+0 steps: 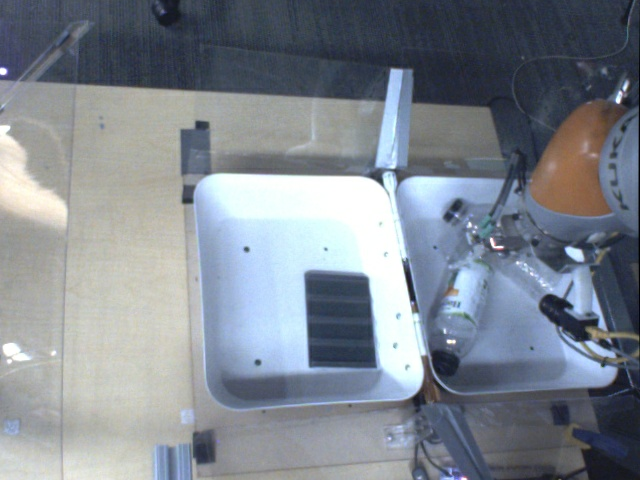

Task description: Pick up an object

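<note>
- Gripper (492,236) at the end of the grey arm with the orange band (578,163) is seen low in the right white bin (520,363), just above the upper end of the clear plastic bottle with a pale label and dark cap (458,313); whether it is apart or together cannot be told, as the wrist and glare blur it.
- That bottle is found lying on its side against the bin's left wall, cap end toward the near edge, neck end up by the tool.
- A sound grasp is judged to need closing across the bottle's width, mid-body, since a round clear shell is likely to roll or slip.
- A dark ribbed rectangular block (340,318) is seen flat in the left white bin (220,268), well apart from the tool.
- Both bins are borne side by side on a pale wooden bench (110,298), with dark carpet (300,8) beyond it.
</note>
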### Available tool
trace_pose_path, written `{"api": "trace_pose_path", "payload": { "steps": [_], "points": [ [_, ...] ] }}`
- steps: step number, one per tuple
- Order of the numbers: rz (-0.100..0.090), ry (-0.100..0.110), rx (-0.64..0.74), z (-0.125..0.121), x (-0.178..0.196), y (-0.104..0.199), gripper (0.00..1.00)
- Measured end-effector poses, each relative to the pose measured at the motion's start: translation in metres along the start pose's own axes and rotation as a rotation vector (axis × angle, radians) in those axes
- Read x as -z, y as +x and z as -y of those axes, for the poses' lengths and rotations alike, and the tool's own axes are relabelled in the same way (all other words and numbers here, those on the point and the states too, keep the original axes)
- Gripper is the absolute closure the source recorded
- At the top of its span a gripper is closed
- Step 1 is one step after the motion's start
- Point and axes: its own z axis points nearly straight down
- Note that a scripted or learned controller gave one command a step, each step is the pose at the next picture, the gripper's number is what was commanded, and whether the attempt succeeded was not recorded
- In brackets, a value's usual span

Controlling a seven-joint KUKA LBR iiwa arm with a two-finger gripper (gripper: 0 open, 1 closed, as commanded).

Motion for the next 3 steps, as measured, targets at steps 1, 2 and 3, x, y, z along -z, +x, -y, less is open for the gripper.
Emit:
{"api": "trace_pose_path", "payload": {
  "steps": [1,2,3],
  "points": [
    [0.008,0.016,-0.012,-0.015,-0.021,-0.02,0.0],
    [0.009,0.013,0.088,-0.084,-0.037,0.013,0.0],
    [0.011,0.001,0.269,-0.06,-0.034,0.001,0.0]
  ]
}}
